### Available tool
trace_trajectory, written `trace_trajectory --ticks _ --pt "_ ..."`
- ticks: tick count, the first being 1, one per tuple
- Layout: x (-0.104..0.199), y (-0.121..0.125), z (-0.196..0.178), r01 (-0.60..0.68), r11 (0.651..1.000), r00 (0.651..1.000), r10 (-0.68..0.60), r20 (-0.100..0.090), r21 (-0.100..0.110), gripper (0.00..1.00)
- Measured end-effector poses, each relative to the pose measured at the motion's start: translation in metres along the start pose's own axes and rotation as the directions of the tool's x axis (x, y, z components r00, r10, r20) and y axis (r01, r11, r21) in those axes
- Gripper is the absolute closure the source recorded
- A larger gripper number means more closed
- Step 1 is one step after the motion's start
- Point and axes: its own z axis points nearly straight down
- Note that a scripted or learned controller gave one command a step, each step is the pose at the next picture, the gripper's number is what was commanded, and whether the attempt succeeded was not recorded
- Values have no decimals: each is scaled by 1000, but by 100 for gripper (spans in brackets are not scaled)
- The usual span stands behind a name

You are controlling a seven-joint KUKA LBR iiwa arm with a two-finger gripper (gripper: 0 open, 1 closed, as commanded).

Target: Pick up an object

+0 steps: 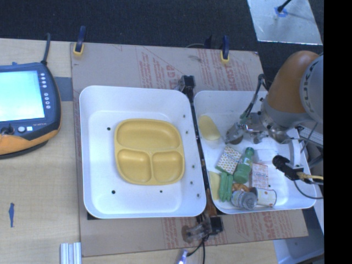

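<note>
A control tablet (25, 106) with a lit pale screen and an orange-grey casing lies at the left on the wooden tabletop (33, 213). A brown cardboard sheet (159, 65) lies under both bins, held at its far edge by two blue-and-yellow clamps (80, 42) and (224, 47). Dark carpet (137, 10) runs beyond the tabletop, with a pale floor patch (283, 15) far right.

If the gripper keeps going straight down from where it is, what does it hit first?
Probably the bare white floor of the right bin. The gripper hangs over an open patch between the pale yellow piece and the patterned packet. Depth is hard to judge from this slanted view.
</note>
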Motion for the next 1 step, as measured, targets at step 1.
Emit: trace_trajectory --ticks 1 --pt "-6 25 -9 -1 1000 1000 1 -2 -3 0"
